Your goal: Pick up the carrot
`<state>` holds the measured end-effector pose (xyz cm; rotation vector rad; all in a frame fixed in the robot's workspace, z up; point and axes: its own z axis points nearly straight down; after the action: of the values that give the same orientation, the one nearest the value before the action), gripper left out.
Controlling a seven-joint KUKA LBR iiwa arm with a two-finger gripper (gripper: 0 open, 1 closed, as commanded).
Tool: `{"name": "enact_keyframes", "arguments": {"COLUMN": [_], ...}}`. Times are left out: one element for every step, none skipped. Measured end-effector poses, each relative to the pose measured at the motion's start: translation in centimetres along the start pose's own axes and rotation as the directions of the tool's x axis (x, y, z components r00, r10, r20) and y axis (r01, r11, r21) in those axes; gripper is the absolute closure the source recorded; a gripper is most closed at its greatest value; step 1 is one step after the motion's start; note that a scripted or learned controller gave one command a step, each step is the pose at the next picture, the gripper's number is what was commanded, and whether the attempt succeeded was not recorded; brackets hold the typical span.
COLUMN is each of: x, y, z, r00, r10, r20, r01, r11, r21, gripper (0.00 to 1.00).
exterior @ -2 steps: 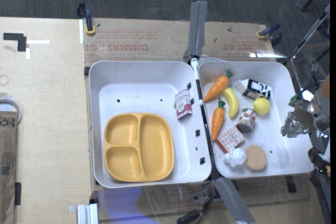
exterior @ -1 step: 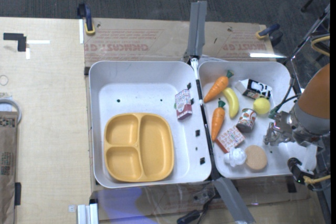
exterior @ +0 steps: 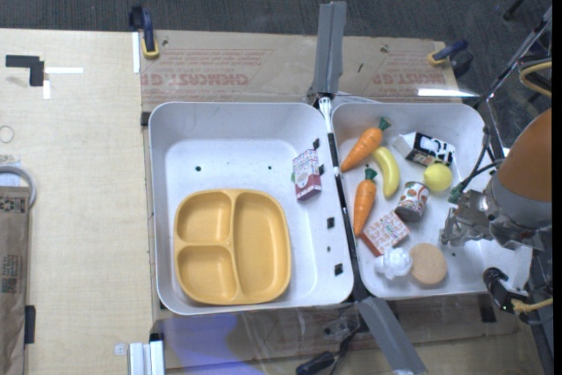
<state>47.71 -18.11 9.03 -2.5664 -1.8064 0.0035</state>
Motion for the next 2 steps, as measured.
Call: {"name": "enact_keyframes", "arguments": {"x": [-2.07,-2.06], "y": [0.96,0.91], "z": [0.0,-0.78], "r00": [0.809,0.811], "r10": [0.588,0.586], "r20": [0.001,0.004], "r01": [-0.588,-0.586], "r11": [0.809,0.811], "r21": [0.001,0.005], "gripper": [1.0,1.0]}}
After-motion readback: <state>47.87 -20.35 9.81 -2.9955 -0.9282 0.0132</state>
